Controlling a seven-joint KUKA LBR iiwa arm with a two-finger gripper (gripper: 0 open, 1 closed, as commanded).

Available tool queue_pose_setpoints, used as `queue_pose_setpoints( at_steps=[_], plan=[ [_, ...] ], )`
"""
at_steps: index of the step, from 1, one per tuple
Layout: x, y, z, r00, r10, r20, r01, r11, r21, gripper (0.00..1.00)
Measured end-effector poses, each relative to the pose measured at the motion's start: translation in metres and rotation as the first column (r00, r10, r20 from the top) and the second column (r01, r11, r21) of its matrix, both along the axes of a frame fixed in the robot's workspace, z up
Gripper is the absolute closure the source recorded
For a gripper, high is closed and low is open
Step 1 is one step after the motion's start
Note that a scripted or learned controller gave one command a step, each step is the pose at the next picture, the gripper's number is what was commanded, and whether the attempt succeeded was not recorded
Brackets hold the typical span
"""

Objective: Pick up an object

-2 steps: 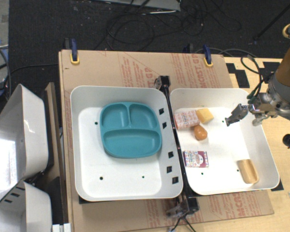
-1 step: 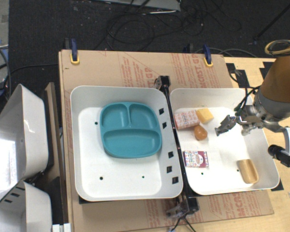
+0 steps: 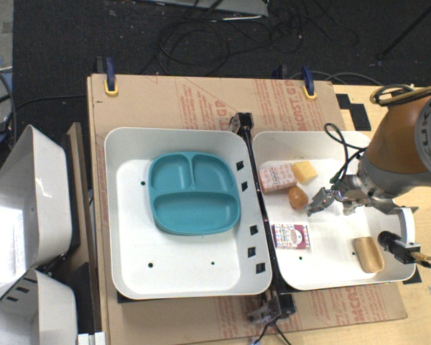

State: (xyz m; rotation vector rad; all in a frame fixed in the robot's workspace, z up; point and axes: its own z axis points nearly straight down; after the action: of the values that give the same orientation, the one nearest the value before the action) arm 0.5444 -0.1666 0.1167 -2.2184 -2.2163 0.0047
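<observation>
Orange ball [image 3: 297, 197] just left of pincer [image 3: 322, 203], apart

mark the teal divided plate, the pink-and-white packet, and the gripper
teal divided plastic plate [image 3: 195, 193], camera view, on its large lower compartment
pink-and-white flat packet [image 3: 291, 236], camera view, centre of its printed face
gripper [image 3: 320, 203], camera view, at its fingertips

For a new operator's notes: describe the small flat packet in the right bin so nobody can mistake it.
Start at the right bin, the one without the teal plate. Near its left wall, below the pink box and the orange ball, lies the packet. It alone is flat, white with magenta print.
</observation>
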Motion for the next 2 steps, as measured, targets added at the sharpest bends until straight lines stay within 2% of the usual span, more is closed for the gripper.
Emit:
queue_pose_setpoints(
  at_steps=[1, 2],
  plan=[
    [0.0, 0.001, -0.026, 1.0, 0.0, 0.004, 0.0, 1.0, -0.002, 0.0],
    [0.0, 0.001, -0.015, 1.0, -0.001, 0.006, 0.001, 1.0, -0.002, 1.0]
  ],
)
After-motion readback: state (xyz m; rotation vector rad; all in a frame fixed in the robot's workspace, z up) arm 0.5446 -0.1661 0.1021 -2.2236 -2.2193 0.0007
